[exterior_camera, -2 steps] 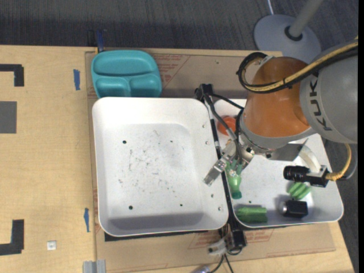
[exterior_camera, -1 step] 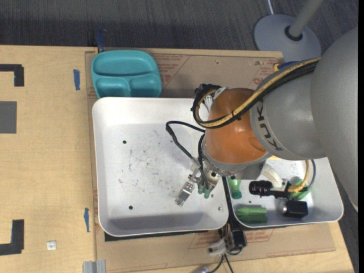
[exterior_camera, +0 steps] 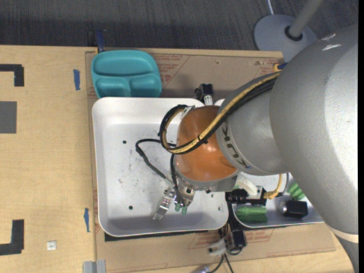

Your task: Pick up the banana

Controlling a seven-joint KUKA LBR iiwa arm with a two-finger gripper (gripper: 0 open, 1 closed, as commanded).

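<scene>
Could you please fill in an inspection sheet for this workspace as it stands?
Surface: brown bench bearing two white bins; left bin scuffed, right bin largely under the arm.
Job's things: nothing seen; the arm covers much of both bins.
Clutter: green block, black object and another green item in the right bin; teal tray behind the left bin.
Grippers: gripper low over the left bin's near side; nothing seen held.
Cables: yellow-and-black bundle along the arm; black cable looping over the left bin.
Surroundings: dark carpet, grey stand base, blue tape marks.
</scene>
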